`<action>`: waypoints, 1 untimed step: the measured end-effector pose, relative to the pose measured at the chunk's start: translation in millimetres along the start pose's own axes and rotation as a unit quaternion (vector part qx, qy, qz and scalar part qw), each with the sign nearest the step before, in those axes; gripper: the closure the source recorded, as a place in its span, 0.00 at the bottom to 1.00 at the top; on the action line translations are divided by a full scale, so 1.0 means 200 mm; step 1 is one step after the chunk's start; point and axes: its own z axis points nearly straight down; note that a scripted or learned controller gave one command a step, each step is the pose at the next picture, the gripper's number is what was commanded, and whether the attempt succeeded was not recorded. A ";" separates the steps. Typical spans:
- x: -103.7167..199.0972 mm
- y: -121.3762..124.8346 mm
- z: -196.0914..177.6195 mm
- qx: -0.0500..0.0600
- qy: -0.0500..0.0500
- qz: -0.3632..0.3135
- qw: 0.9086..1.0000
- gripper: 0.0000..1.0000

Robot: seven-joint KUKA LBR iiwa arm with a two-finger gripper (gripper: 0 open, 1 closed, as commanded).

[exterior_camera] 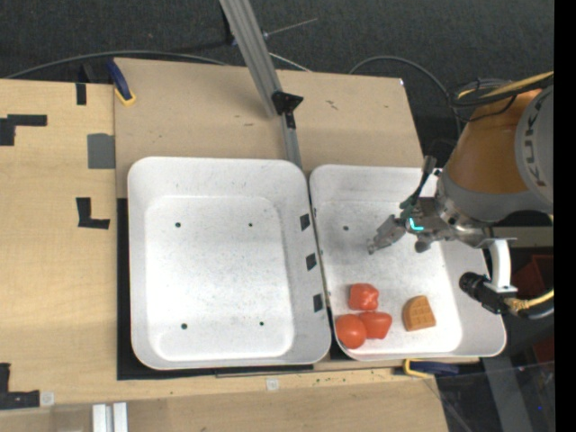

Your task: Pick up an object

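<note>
Three red lumps (364, 313) huddle touching one another at the near left corner of the right bin (360, 187), with one tan, ridged block (418, 313) just beside them on the right. The lumps are roundish, so no long axis shows; the block looks squarish and stands about square to the bin wall. The gripper (389, 238) hovers over bare floor farther back, well apart, nothing between its fingers, which look slightly parted. The left bin (216, 174) lies alongside on the wooden counter (360, 115).

Grey metal pole (256, 48) slants above left bin (144, 241); black tape marks (85, 212) left of it.
</note>
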 end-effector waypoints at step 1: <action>0.00 0.00 -0.01 -0.002 0.000 0.000 1.000 0.00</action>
